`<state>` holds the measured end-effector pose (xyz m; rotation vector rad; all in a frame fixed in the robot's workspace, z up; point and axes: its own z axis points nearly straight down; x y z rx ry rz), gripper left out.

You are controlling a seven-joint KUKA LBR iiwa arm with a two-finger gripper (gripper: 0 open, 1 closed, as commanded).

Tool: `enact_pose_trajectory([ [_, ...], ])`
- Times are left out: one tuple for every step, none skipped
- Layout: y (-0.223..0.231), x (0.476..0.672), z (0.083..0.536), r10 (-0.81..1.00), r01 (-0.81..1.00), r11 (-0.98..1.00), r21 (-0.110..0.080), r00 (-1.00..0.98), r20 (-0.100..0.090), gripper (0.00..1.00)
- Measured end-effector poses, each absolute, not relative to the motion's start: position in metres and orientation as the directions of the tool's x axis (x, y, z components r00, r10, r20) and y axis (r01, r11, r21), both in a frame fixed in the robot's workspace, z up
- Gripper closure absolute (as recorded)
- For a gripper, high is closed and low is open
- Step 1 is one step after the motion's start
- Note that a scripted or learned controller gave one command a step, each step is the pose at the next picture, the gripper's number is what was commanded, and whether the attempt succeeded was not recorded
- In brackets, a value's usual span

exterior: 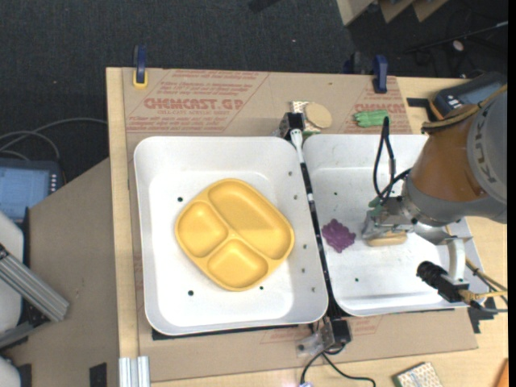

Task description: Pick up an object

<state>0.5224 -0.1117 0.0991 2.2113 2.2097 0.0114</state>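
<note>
Currently, on my surface (201, 103) the left bin (153, 216) carries a yellow divided tray (234, 232), untouched. My arm (455, 176) is down in the right bin (355, 280), the pincer (385, 232) just beside a small purple object (338, 235). I cannot tell its opening. Nothing is lifted; I judge the pick not yet done.

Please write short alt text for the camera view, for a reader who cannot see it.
The gripper of a grey and orange arm sits low in the right white bin, beside a small purple object. The left white bin holds a yellow divided plate.
</note>
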Motion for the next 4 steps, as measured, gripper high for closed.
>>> enact_pose_trajectory([
  [-0.131,0.500,0.157,1.000,1.000,-0.002,0.004,0.002,-0.003,1.00],
  [-0.163,0.533,0.221,1.000,1.000,0.001,0.008,-0.001,-0.004,1.00],
  [-0.127,0.532,0.157,1.000,1.000,0.002,-0.005,-0.002,0.003,1.00],
  [-0.169,0.477,0.211,1.000,1.000,-0.006,0.000,0.006,-0.001,1.00],
])
